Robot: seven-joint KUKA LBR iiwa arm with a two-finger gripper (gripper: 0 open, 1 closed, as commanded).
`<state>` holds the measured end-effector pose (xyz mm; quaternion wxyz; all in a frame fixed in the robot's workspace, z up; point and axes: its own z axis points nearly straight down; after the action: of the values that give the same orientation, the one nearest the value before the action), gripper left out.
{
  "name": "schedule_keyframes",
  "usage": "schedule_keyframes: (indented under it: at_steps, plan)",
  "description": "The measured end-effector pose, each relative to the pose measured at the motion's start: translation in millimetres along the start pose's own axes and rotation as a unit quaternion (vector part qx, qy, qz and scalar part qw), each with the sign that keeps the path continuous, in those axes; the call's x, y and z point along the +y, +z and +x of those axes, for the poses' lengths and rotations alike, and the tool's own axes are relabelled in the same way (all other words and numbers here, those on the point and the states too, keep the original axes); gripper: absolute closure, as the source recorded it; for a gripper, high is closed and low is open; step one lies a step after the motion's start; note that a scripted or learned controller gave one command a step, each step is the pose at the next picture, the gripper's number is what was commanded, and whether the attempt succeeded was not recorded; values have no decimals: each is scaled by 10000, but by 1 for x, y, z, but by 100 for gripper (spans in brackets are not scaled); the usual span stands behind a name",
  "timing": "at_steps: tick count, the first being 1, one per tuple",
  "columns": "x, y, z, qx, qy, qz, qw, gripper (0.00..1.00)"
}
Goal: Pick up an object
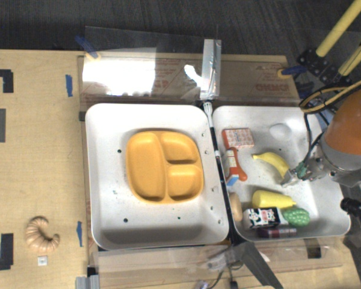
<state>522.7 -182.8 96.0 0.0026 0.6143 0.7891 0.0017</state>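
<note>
The right bin (325, 206) holds several objects: a yellow banana (269, 161), a red-and-white box (237, 138), an orange-and-white tool (234, 168), a yellow block (271, 198), a green bumpy toy (295, 216), a black-and-white carton (264, 218) and a dark marker (278, 232). My gripper (296, 175) comes in from the right, low over the bin floor, just right of the banana's lower end. Nothing shows between its tips. The arm's orange band (351, 125) is above it.
The left bin (108, 131) carries a yellow divided plate (165, 164). A tan croissant-shaped toy (42, 233) lies on the bench at the lower left. A clear plastic sheet and a metal post (210, 68) stand behind the bins. Cables hang at the right.
</note>
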Motion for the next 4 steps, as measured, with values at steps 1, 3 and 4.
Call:
schedule_keyframes:
  at_steps: [1, 3, 4]
  plan:
    - [46, -92, 74, 16, 812, 31, 9967, 100]
    - [78, 10, 44, 12, -258, 24, 9997, 0]
    - [133, 10, 45, 6, 228, 14, 9997, 0]
